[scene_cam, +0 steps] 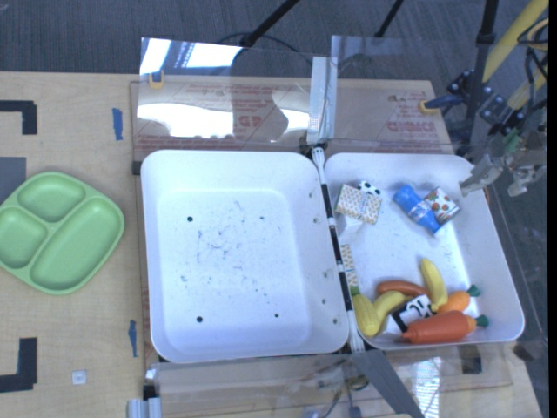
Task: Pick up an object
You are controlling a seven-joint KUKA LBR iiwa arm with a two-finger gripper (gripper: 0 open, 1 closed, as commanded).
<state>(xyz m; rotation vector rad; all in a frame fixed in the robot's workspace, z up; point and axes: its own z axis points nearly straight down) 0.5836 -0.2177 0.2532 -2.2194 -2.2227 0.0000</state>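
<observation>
The right bin holds the objects. A tan checkered box lies near its far left, with a small black-and-white piece beside it. A blue packet with a red-and-white end lies at the far middle. At the near side several toys are piled together: a yellow banana, a second yellow piece, a red sausage shape and an orange carrot. My gripper sits at the right edge, just over the bin's far right rim and apart from all of them.
The left bin stands beside the right one, a divider strip between them. A green divided plate lies on the wooden bench at far left. Clear panels stand behind both bins. Cables and stands crowd the upper right.
</observation>
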